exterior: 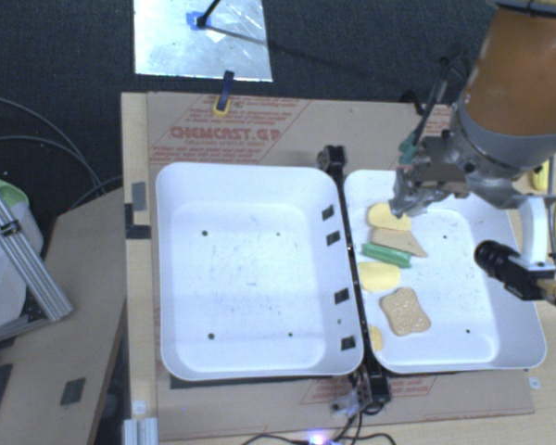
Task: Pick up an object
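In the right bin lie several toy food pieces. A pale yellow round piece sits at the bin's upper left, a tan wedge just below it, then a green stick, a yellow oval and a brown bread slice. A small yellow piece rests by the bin's left wall. My gripper hangs low over the right edge of the pale yellow round piece. Nothing shows between its fingers.
The left bin sits beside the right one, joined by black clips along the divide. A black cylinder on the arm juts over the right bin's right side. A metal plate lies beyond the bench.
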Robot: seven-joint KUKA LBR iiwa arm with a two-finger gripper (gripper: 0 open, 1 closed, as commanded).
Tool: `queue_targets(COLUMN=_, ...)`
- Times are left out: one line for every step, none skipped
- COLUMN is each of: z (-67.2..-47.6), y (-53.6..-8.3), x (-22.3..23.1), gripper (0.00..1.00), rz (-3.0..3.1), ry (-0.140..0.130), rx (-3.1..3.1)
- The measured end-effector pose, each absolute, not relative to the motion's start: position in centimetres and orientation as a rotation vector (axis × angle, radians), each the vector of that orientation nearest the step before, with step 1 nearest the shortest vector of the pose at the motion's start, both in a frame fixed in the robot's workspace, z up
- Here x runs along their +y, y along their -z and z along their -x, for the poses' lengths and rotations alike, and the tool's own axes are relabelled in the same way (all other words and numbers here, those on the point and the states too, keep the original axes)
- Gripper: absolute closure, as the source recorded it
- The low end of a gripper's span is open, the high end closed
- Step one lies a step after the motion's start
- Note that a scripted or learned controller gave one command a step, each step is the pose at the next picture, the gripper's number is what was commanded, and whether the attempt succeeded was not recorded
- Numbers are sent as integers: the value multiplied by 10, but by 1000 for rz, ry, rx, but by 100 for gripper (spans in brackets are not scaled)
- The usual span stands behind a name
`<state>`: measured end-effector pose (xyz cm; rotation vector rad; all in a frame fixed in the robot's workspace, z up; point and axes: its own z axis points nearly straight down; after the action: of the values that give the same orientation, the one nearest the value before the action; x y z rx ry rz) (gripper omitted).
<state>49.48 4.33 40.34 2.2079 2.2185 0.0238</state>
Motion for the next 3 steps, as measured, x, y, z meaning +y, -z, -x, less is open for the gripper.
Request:
queue_targets(z=-541, y=-197, x=35, gripper=100, rz=-2224, ry=8, rx=2224)
queue_targets(z=-541, y=-321, x=26, gripper=100, rz=-2211, ry=-16, rx=2219)
queue_targets(z=-500, y=-356, x=94, gripper=100, rz=-2209, ry=-9, rx=2232)
